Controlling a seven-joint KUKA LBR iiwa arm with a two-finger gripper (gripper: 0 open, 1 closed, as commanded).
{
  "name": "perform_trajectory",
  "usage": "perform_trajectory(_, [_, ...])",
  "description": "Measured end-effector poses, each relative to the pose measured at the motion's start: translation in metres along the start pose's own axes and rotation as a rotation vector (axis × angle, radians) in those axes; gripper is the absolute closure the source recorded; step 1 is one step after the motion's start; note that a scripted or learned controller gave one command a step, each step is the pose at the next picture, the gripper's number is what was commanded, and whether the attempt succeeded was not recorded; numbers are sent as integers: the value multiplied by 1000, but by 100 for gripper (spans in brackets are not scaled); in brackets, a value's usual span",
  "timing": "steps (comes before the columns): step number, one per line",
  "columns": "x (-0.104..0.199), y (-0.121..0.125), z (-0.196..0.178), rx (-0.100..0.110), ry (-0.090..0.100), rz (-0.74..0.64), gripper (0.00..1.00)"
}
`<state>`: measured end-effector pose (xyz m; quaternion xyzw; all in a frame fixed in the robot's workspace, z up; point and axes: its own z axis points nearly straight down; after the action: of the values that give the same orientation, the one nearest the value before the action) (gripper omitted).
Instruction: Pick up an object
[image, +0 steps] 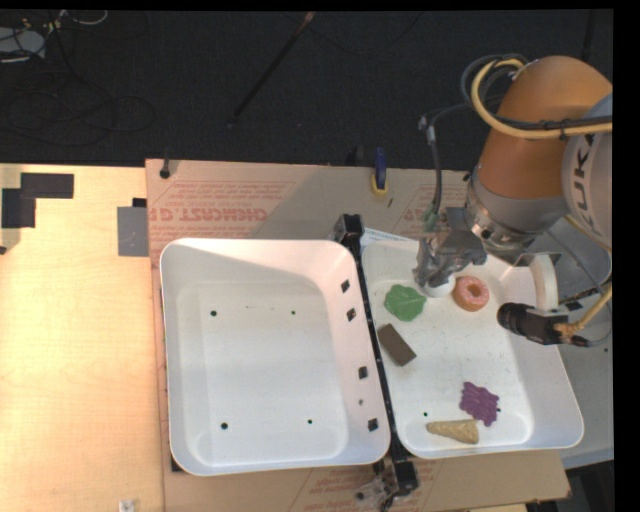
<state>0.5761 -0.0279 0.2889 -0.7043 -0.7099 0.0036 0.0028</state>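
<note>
So we've got the jaws (436, 277) low over the back of the right bin (545, 400), parked between the green lump (405, 302) and the pink donut (471, 293), and honestly we can't tell if they're released or clenched from this angle. Nearest pick looks like the green lump, just down and to the camera's left of the tips. The brown block (396, 345), purple toy (479, 402) and tan wedge (454, 431) lie farther toward the front.

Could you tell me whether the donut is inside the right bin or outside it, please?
Inside. The donut lies flat on the right bin's white floor, near its far wall, just right of the gripper.
</note>
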Motion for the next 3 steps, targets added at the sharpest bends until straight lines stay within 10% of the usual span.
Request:
perform_trajectory(2, [95, 21, -162, -16, 2, 4, 100])
perform_trajectory(3, [34, -56, -252, -11, 1, 11, 100])
